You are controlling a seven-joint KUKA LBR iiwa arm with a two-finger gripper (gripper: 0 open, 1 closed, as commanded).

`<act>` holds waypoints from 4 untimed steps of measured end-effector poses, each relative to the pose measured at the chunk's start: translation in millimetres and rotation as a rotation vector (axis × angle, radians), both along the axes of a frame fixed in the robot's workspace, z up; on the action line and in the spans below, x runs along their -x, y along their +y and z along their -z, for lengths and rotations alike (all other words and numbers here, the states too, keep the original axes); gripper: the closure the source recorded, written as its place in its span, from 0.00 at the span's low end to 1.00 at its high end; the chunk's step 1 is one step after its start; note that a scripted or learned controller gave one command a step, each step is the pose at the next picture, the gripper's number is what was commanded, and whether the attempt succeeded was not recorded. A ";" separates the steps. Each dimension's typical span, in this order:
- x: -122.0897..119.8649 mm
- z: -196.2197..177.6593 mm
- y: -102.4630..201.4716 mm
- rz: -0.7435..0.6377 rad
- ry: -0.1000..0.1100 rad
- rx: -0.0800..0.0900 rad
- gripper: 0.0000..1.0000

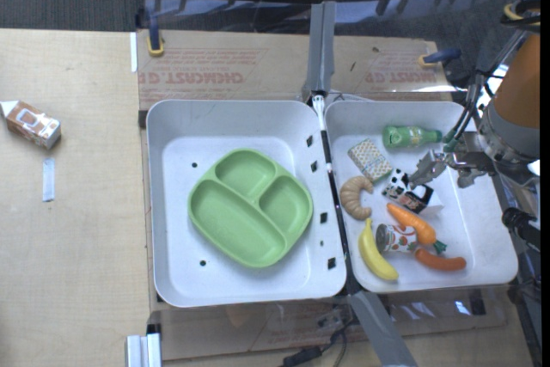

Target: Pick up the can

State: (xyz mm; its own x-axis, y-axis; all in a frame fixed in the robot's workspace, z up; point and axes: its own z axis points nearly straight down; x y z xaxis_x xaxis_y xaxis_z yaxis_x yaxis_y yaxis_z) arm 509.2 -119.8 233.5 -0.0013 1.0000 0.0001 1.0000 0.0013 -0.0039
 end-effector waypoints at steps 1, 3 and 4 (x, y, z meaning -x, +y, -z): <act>-56.5 95.8 10.1 -0.047 0.000 0.000 0.00; -86.5 108.7 9.1 0.069 -0.001 0.001 0.00; -124.1 97.6 20.2 0.138 -0.003 0.002 0.00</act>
